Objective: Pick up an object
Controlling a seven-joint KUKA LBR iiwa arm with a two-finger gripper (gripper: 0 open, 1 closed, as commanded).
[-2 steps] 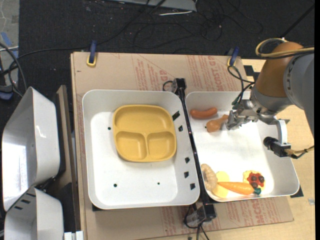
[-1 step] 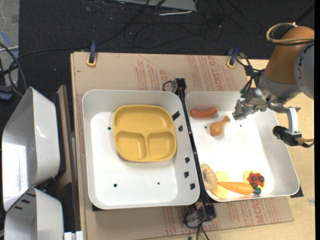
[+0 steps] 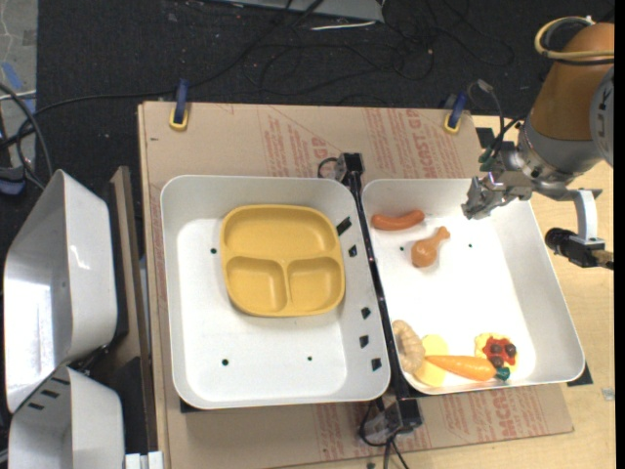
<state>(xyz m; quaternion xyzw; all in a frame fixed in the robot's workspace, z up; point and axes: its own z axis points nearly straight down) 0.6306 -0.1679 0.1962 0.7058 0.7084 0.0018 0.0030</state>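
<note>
Camera view, looking down at a slant, has the arm (image 3: pixel 576 96) coming in from the right edge, its orange band uppermost and the grey wrist below it bent down and to the left. The gripper (image 3: pixel 481 201) hangs over the upper right corner of the right bin (image 3: pixel 547 291), just inside that bin's far rim. How its tips stand cannot be told at this size, and nothing shows between them.

Taking the right bin as the landmark: a sausage (image 3: pixel 397 220) lies near its upper left corner, well to the left of the gripper. A chicken drumstick (image 3: pixel 428 248) lies just below and to the right of the sausage, apart from it. Along the bin's near edge sit a pale bread-like piece (image 3: pixel 408 344) at the left, a carrot (image 3: pixel 459 365) stretched to the right of it and touching it, with a yellow slice (image 3: pixel 434 345) under them, and a small red and yellow toy food item (image 3: pixel 497 349) at the carrot's right end.

Left of the right bin, touching it along a black divider, is the left bin (image 3: pixel 195 360), holding a yellow three-compartment plate (image 3: pixel 283 260) in its upper middle.
</note>
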